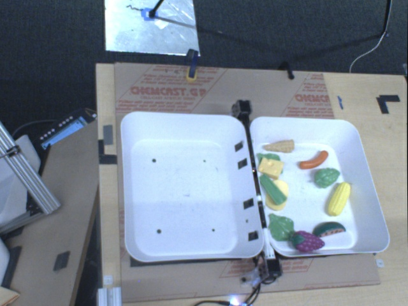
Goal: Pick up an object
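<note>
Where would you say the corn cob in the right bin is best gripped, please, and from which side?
Probably across the middle of the corn cob, coming straight down from above. It lies flat and long, tilted a little off the bin's length, so the narrow width suits a two-finger grip. There is bare bin floor on both long sides; the broccoli sits just beyond its upper end.

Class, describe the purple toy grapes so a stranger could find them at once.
Start at the right-hand white bin and go to its near edge. The purple plastic grape bunch lies there, between a green leafy toy and a watermelon slice, the one purple, knobbly piece.
</note>
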Robot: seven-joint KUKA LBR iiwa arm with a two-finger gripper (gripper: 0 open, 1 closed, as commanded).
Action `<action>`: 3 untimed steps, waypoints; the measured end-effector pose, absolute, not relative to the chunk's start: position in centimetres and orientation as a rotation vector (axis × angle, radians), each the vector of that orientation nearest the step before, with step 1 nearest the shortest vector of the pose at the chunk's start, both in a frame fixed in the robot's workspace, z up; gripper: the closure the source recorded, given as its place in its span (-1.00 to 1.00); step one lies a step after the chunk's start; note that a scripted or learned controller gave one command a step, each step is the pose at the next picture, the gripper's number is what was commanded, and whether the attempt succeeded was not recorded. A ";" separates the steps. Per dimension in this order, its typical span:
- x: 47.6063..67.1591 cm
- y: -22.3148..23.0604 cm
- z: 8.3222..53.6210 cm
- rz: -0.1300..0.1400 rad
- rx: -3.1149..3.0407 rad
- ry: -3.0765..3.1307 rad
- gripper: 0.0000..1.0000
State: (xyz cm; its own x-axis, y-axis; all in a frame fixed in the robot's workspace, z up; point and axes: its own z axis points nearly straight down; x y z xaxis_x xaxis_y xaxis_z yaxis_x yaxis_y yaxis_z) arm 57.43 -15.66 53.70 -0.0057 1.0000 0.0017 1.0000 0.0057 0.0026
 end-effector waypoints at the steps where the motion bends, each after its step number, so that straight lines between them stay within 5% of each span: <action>1: 49.1 -4.1 53.6 0.005 2.205 2.239 1.00; 2: 55.3 -13.7 53.4 -0.001 2.224 2.212 1.00; 3: 59.0 -20.2 53.5 -0.001 2.221 2.215 1.00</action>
State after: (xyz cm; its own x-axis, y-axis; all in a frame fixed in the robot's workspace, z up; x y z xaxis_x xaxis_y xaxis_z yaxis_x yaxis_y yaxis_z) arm 58.98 -20.19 53.46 0.0029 1.0000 -0.0040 1.0000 -0.0029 0.0031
